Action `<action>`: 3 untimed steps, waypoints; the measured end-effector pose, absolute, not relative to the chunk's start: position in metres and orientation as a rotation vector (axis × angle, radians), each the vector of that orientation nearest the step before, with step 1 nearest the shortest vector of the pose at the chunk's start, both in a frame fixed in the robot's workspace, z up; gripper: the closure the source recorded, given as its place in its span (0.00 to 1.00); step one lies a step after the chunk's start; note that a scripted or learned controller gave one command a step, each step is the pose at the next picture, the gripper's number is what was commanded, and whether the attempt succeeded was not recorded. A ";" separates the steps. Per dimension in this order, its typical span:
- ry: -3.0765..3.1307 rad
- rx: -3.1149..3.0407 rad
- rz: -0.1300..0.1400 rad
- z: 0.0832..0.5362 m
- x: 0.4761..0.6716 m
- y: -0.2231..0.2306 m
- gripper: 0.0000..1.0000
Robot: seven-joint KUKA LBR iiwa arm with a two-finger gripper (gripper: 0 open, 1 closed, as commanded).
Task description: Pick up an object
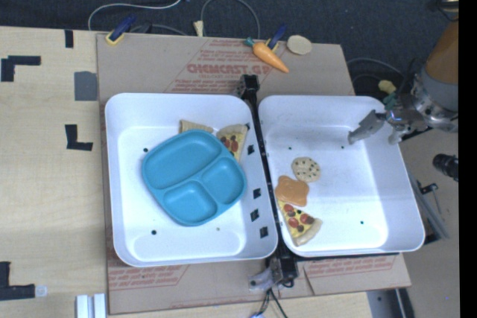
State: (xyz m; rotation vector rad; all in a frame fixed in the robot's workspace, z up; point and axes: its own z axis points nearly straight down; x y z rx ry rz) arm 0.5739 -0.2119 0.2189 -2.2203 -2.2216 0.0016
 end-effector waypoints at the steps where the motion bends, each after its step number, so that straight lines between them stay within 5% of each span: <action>1: -2.225 -2.207 0.003 0.145 0.582 -0.117 0.00; 2: -2.225 -2.220 0.004 0.082 0.591 -0.108 0.00; 3: -2.228 -2.227 -0.002 0.097 0.593 -0.110 1.00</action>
